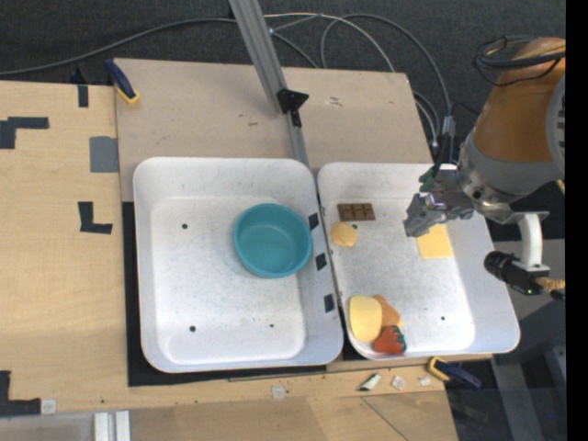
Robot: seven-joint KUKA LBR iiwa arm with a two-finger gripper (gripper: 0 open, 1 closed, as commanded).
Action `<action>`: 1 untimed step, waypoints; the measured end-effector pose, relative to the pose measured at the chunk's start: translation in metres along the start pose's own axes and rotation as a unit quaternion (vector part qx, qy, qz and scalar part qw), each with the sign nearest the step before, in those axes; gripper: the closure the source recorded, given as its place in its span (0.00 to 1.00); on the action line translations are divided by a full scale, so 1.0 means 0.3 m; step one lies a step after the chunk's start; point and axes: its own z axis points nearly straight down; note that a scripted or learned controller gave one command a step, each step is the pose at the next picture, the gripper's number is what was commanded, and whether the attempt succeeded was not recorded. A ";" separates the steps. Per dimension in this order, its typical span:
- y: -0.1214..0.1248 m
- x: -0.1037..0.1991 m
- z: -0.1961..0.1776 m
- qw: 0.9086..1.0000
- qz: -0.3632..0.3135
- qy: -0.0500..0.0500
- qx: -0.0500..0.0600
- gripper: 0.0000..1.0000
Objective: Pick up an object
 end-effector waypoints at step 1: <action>0.011 0.188 0.006 1.000 -0.001 0.000 0.000 1.00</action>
